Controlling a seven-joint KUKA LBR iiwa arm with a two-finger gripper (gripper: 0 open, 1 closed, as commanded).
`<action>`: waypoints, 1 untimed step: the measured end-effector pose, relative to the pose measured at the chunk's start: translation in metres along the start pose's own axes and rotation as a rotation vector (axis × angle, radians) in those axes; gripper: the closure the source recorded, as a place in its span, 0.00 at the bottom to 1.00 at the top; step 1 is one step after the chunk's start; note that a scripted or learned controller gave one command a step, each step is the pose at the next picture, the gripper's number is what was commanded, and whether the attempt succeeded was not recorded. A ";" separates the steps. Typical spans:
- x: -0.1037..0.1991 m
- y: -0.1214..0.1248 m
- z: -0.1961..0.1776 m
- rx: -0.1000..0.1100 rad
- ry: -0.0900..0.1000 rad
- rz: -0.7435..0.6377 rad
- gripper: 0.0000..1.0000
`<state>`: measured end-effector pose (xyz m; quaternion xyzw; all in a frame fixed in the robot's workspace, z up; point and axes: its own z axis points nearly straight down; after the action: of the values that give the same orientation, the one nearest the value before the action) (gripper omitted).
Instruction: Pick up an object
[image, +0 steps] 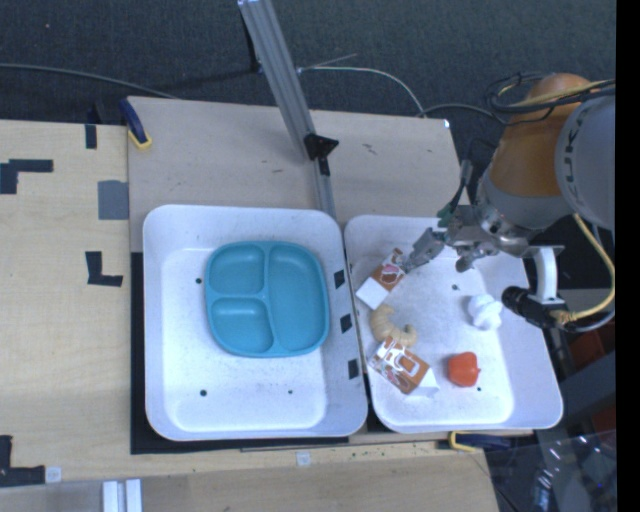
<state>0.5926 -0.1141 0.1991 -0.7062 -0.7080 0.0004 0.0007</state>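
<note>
My gripper (447, 256) hangs over the upper part of the right bin (520, 400), open, with nothing between its fingers. One fingertip (424, 249) points left toward a small orange-and-white packet (389, 271) that lies just left of it. A white lump (485, 311) sits below and right of the gripper. Further down lie a red tomato-like ball (462, 369), a second orange-and-white packet (401, 366) and a beige lump (386, 322). A white card (370, 294) rests by the bin's left wall.
The left bin (170, 400) holds a blue divided plate (267, 298). A metal pole (285, 75) slants down to the bins' shared top edge. The arm's orange band (530, 150) and cables (590, 300) stand over the right bin's upper right corner.
</note>
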 end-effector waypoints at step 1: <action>0.000 0.000 0.000 0.000 0.000 0.000 0.00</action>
<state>0.5926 -0.1141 0.1991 -0.7061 -0.7081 0.0004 0.0009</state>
